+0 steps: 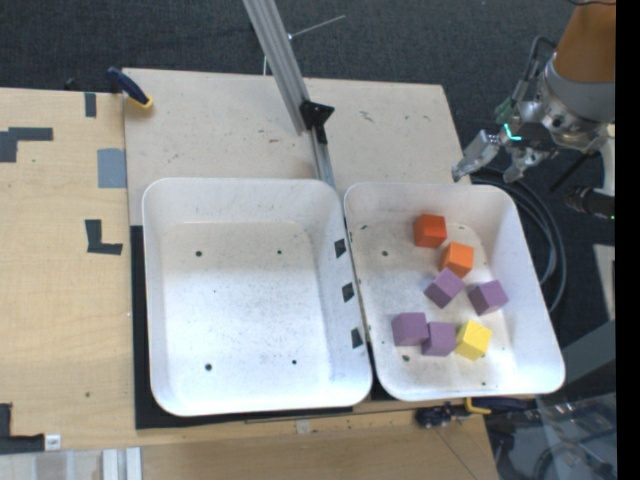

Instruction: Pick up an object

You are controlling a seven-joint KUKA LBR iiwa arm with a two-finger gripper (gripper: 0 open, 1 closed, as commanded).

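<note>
The right bin [385, 368] holds several small blocks. Two orange cubes [430, 230] [459, 258] lie toward its back. Several purple blocks [444, 288] [487, 296] [409, 328] [439, 338] cluster near the middle and front, with a yellow cube [474, 339] beside them. My gripper [494, 165] hangs above the bin's back right corner, outside the pile, well behind the orange cubes. Its fingers [470, 164] are spread open with nothing between them.
The left bin [240, 298] lies alongside the right one. A slanted metal rail [282, 53] runs from the top down to the gap between the bins. A blue and yellow clamp [130, 86] sits at the bench's back left. Black cables [556, 253] hang right of the bins.
</note>
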